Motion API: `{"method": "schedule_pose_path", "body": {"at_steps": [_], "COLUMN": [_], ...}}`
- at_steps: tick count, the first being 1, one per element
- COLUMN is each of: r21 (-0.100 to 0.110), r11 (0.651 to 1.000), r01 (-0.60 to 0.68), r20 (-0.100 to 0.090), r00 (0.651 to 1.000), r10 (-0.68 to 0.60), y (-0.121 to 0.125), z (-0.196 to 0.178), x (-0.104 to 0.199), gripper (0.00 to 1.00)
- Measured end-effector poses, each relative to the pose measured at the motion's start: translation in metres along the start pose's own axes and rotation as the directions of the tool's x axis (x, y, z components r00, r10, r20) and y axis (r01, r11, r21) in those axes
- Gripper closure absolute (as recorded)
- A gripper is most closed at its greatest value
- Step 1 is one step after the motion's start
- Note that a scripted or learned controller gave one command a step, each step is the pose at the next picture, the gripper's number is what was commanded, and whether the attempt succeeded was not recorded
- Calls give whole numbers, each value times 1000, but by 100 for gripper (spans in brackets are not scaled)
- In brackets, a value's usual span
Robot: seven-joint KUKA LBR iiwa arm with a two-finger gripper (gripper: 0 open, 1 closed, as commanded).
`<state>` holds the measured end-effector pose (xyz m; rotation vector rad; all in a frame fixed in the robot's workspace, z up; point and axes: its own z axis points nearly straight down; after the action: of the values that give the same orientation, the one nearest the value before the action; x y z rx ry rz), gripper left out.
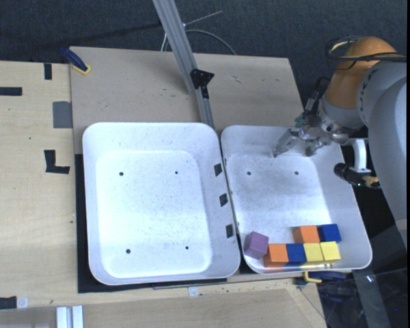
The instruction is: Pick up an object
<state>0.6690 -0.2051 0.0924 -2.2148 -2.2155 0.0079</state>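
Seven small blocks [297, 246] huddle at the near end of the right bin [273, 183], well apart from the gripper [298, 144] poised over that bin's far end, its jaws spread and holding nothing. Packed so tightly, they may leave the jaws no gap, so a grasp could slip or nudge neighbours.

Coloured blocks [302, 246] clustered, right bin's [342, 203] near edge

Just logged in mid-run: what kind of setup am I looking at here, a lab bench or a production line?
Most likely a lab test bench for grasping trials: two shallow white bins sit side by side on a plywood bench, and small coloured blocks are clustered in the right bin's near corner, below the arm's hand.
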Motion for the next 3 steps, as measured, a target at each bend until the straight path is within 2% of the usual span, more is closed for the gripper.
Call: {"method": "schedule_pose_path", "body": {"at_steps": [1,2,3], "r21": [14,9,12], "r11": [1000,1000,1000], "r01": [-4,-5,-2], "r20": [2,13,12], "r00": [1000,1000,1000], "r10": [4,5,1], "y": [7,8,8], "z": [0,2,3], "x": [3,43,107], "gripper": [0,0,0]}}
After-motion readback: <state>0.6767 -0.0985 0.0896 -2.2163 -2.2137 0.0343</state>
